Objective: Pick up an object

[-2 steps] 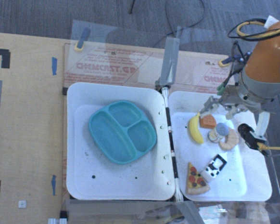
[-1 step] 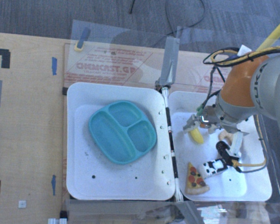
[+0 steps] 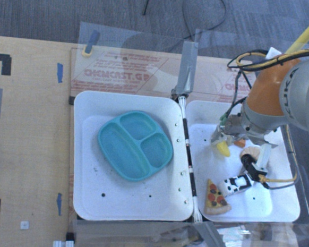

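Reaching into the right bin just above a small yellow object, gripper poised for pickup, grip state impossible to tell.

Teal tray lies in the left bin; blue tape on the bench.

A teal divided plate lies in the left bin; the pincer hangs above a yellow piece in the right bin.
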Robot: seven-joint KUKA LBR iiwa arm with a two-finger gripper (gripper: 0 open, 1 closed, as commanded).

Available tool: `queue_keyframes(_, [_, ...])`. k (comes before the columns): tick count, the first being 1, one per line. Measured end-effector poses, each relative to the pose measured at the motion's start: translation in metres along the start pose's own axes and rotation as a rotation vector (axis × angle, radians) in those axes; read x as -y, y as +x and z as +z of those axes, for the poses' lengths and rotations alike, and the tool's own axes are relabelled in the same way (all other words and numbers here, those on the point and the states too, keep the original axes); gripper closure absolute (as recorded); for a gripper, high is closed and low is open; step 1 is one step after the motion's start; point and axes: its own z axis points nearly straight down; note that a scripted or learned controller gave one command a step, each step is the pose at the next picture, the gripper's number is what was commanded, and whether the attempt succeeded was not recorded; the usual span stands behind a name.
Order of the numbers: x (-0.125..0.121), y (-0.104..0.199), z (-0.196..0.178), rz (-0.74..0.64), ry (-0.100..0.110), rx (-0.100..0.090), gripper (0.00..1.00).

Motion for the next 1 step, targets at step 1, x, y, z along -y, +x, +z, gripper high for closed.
queue_keyframes(1, [-0.0396, 0.0259, -0.0835, 0.171, 0.004, 0.0, 1.0])
